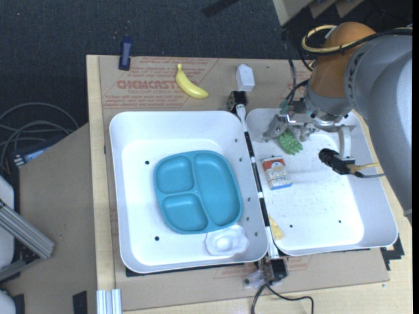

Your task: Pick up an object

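Sitting closest, at the near edge of the left bin (124, 175), is a small clear cup (226, 243), and just beyond it a blue divided plate (196, 191) fills the bin's middle. In the right bin (340, 231), a small yellowish scrap (275, 229) lies by the near left corner. Farther in, a small red, white and blue carton (277, 173) lies close to the wall shared by the bins. Beyond the carton, at the bin's far left, a green leafy toy (292, 144) lies directly below the gripper (288, 127), at its tip; whether the gripper is spread or pressed together cannot be told. Farthest, on the bench (105, 84), rest a banana (190, 84), a small white block (245, 77) and a dark blue item (125, 52).
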You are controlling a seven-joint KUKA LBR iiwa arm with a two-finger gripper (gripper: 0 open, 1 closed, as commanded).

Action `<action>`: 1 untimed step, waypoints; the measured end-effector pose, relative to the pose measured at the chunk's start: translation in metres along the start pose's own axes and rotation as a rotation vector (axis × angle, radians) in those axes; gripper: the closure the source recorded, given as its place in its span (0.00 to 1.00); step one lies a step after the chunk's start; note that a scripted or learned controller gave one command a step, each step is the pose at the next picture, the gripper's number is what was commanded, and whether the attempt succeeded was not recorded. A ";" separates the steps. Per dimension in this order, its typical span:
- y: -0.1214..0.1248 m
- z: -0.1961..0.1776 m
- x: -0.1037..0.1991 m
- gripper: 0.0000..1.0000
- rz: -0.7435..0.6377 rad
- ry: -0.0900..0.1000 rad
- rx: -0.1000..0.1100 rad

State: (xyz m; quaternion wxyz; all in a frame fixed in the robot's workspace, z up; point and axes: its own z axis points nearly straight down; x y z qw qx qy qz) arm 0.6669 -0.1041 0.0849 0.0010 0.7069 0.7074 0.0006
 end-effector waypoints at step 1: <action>0.002 -0.012 0.000 1.00 -0.001 -0.001 -0.007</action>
